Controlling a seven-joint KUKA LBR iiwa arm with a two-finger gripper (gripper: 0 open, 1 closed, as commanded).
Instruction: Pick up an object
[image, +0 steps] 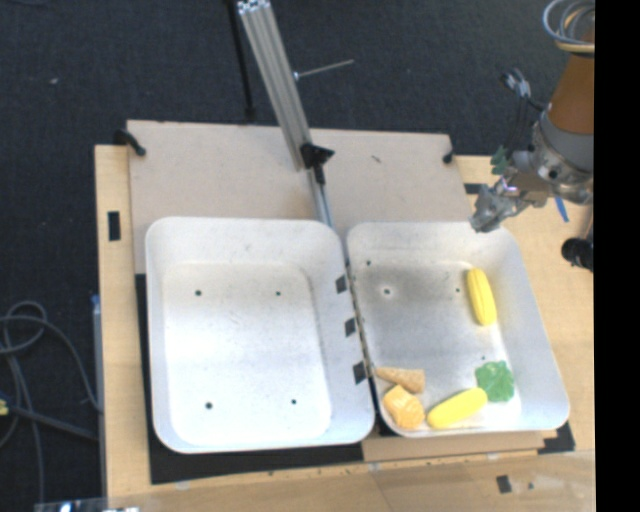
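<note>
Five objects wait in the right bin (520, 290).
Your claw (487, 215), state unclear, hovers upper right; the corn cob (481, 296) lies just below it, long axis vertical in frame.

Two bins sit side by side on my bench (115, 300): left bin (250, 335), right bin (440, 280). In the right bin, the corn cob (481, 296) lies at 2 o'clock; the lemon-shaped piece (457, 408) at 5 o'clock, the leafy piece (494, 381) just beside it at its 2 o'clock; the cone (402, 378) and the bread-like lump (402, 407) at 7 o'clock. My gripper (490, 212) hangs over that bin's 1 o'clock corner
</note>
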